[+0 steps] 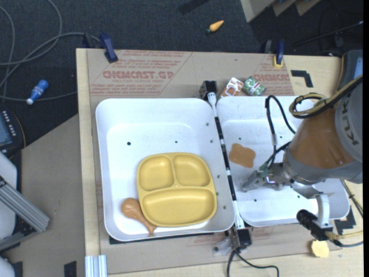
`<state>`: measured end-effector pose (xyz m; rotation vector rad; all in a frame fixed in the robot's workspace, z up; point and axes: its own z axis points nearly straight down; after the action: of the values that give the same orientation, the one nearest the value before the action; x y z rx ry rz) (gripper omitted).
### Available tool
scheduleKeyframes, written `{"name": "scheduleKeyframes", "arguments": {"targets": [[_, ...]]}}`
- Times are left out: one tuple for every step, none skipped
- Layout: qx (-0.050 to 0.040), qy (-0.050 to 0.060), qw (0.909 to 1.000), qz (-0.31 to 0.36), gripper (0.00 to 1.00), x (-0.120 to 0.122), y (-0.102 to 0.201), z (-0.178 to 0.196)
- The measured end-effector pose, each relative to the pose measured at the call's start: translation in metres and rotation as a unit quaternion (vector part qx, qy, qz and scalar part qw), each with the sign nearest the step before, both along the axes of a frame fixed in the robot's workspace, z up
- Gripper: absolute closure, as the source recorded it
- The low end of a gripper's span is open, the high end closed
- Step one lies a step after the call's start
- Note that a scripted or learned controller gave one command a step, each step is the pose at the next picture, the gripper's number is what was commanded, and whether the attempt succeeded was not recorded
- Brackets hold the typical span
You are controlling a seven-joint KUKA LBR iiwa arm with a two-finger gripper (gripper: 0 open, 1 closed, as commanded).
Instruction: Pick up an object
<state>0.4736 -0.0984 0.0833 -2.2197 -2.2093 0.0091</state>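
You are looking down at a slant on a bench that carries two shallow white bins side by side. Take the yellow divided plate (pixel 176 189) as your landmark — it lies in the left bin (pixel 115 126), toward the near side, with three compartments facing up. Touching the plate's lower left edge is a tan toy drumstick (pixel 136 212), its thin end tucked against the plate's rim. Right of the plate, across the divider between the bins, a flat brown toast-like piece (pixel 242 155) rests on the floor of the right bin (pixel 271 212). The gripper (pixel 252 182) sits just below and right of that piece, close to it but not touching, low over the bin floor. Its two metal fingers point left toward the plate and stand slightly apart, with nothing between them. The grey arm (pixel 323 143) reaches in from the right. Beyond the plate, past the bins' far rim, small crumpled packets (pixel 245 86) lie on the bench.
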Motion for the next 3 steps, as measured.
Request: {"name": "scheduleKeyframes", "arguments": {"targets": [[-0.0045,-0.010,0.9999,0.000,0.00,0.031,-0.067,0.075],[-0.0011,-0.008,0.9999,0.007,0.00,0.103,0.011,-0.002],[-0.0013,-0.007,1.0000,0.003,0.00,0.104,0.003,0.002]]}}
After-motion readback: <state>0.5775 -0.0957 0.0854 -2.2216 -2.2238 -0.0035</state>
